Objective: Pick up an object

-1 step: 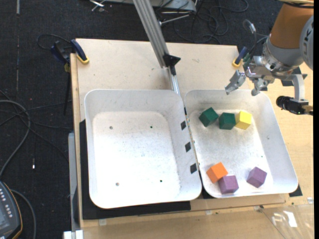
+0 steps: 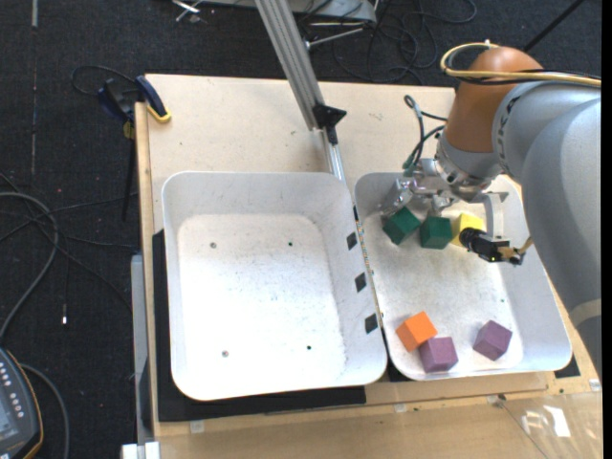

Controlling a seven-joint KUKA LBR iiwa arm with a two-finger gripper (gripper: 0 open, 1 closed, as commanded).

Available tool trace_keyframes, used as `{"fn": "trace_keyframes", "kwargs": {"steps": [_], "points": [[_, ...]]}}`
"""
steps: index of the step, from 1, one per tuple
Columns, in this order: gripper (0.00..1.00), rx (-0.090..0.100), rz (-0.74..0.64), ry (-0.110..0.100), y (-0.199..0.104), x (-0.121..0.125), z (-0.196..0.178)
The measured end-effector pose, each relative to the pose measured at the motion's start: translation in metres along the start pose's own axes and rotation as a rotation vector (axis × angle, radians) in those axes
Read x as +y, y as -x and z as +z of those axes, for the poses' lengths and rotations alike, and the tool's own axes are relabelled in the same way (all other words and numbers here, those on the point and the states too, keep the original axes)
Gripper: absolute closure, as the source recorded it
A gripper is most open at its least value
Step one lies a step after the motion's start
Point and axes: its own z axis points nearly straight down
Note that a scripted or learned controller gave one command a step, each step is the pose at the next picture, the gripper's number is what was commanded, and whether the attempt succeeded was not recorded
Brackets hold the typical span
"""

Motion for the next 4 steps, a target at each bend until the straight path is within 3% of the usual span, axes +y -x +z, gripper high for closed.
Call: {"fn": "trace_keyframes", "kwargs": {"steps": [1, 2, 3, 4], "points": [[0.00, 0.000, 0.005, 0.001, -0.018, -0.057, -0.004], [1.00, -0.001, 0.006, 0.006, -0.017, -0.055, -0.015], [1.00, 0.002, -0.005, 0.011, -0.096, -0.099, -0.108], [1.00, 0.003, -0.006, 0.007, -0.192, -0.062, -0.125]]}}
